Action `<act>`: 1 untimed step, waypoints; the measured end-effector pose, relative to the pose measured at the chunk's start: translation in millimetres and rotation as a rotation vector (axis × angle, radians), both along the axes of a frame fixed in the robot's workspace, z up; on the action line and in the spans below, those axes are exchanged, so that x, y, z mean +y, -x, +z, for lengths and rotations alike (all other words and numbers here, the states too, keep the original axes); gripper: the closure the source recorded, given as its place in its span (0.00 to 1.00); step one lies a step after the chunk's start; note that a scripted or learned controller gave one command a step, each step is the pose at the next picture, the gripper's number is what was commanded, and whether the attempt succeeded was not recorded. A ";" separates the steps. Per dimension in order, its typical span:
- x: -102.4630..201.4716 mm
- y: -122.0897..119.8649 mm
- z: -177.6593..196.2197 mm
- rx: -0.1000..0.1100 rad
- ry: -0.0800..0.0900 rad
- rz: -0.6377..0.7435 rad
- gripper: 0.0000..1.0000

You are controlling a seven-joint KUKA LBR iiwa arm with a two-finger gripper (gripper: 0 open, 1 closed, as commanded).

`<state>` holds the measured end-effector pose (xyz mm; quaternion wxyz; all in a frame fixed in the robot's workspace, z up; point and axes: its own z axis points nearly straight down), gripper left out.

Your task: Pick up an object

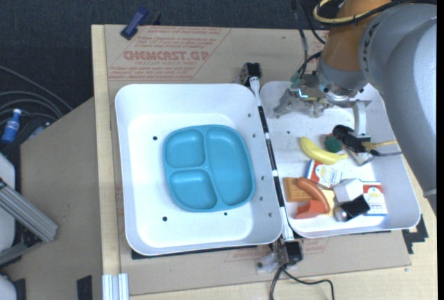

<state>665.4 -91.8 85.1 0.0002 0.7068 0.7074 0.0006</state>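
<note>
1. Blue divided plate (207, 167) lies in the middle of the left bin (132, 153), alone there
2. Grey arm enters from 3 o'clock; its gripper (300, 103) hangs over the right bin (399, 205) at that bin's 11 o'clock corner, and I cannot tell its state
3. Yellow banana (318, 151) lies mid-bin; an orange piece (310, 196) and small cartons (361, 196) crowd toward 6 o'clock

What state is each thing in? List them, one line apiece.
Blue divided plate: upright, flat in the left bin, nothing in its compartments.
Banana: lying loose in the right bin.
Orange piece: lying flat near the right bin's front.
Gripper: low over the right bin's back end, nothing seen between its fingers.
</note>
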 end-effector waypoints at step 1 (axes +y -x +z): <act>-3.2 67.1 -0.7 0.004 0.000 -0.001 0.00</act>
